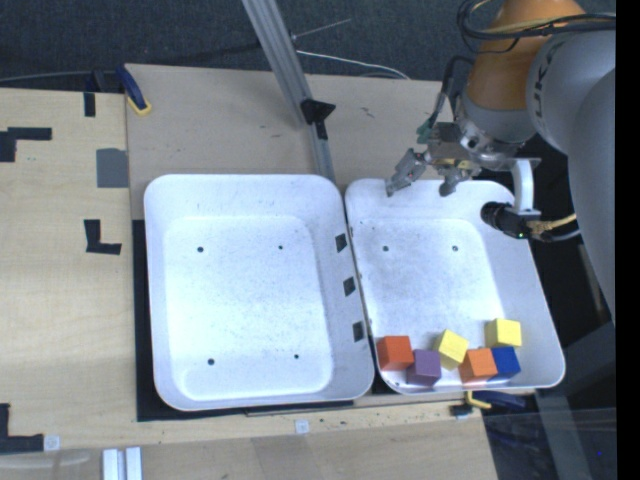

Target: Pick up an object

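Here the gripper [426, 175] hangs over the far rim of the right bin [520, 268], fingers spread apart with nothing between them.

The blocks sit well away from it, bunched along the bin's near edge: an orange block [394, 351], a purple block [427, 365], a yellow block [452, 346], a second orange block [478, 364], a blue block [505, 361] and another yellow block [503, 331] just behind it. The left bin [165, 268] lies alongside, touching. A slanted metal bar [285, 63] crosses the bench beyond the bins, left of the gripper.
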`<state>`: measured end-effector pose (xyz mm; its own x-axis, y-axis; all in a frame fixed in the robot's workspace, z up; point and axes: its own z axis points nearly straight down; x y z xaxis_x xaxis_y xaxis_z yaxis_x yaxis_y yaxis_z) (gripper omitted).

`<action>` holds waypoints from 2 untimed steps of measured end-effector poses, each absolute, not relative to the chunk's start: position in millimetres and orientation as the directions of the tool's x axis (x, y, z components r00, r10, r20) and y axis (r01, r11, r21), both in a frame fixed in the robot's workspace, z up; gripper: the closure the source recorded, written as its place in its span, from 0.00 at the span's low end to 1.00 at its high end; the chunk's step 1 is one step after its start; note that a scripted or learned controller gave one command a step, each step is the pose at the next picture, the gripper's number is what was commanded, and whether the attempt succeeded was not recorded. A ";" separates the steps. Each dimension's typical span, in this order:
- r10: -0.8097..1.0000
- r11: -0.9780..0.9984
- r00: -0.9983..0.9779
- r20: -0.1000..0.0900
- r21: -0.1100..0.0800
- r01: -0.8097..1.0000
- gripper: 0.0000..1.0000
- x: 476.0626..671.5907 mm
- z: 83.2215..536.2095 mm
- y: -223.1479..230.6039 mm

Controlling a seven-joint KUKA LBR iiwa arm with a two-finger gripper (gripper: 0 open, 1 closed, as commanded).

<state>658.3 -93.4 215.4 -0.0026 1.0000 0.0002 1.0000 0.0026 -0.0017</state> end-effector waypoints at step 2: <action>1.000 0.008 -0.008 0.002 0.003 1.000 0.00 666.6 195.4 -41.2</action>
<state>666.6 -41.2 195.4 -0.0079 1.0000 0.0024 1.0000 0.0079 0.0031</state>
